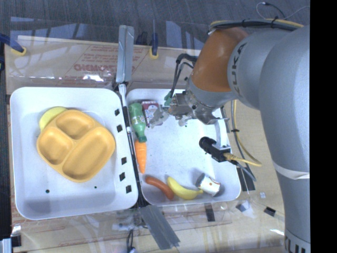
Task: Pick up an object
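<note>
The gripper point(164, 111) is seen over the far part of the right bin point(181, 146), just beside a small red packet point(151, 109); whether it is open or closed cannot be told. A green bottle point(137, 120) and a carrot point(140, 154) lie along the bin's left wall. A sausage point(159, 186), a banana point(184, 189) and a small can point(209, 184) are placed at its near edge. A yellow divided plate point(76, 144) is kept in the left bin point(31, 194).

Grey arm point(274, 88) reaches in from the right — gripper point(160, 114) pointed leftward, low.
</note>
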Available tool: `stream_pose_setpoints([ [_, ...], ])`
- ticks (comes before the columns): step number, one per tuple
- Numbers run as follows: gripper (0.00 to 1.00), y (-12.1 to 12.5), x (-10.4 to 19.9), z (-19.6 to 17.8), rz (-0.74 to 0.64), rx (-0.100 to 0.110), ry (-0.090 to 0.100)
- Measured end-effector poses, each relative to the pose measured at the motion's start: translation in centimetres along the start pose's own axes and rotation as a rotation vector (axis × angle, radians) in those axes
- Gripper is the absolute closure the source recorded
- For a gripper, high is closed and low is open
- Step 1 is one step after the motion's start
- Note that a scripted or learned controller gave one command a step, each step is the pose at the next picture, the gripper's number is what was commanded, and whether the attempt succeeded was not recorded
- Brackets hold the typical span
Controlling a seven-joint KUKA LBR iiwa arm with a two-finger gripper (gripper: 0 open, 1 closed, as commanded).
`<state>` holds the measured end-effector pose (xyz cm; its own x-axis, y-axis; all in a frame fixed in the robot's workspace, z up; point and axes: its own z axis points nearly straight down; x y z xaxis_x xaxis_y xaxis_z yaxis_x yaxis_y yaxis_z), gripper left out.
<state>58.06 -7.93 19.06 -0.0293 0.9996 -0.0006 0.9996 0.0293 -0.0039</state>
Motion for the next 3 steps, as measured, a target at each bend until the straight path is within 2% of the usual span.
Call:
stream_pose_setpoints([
  [1, 0.00, 5.3, -1.9, 7.1, -0.135, -0.010, -0.007],
  [2, 0.00, 6.8, -3.8, 8.2, -0.216, -0.026, 0.000],
  [3, 1.00, 7.1, -3.6, 6.7, -0.223, -0.032, -0.002],
])
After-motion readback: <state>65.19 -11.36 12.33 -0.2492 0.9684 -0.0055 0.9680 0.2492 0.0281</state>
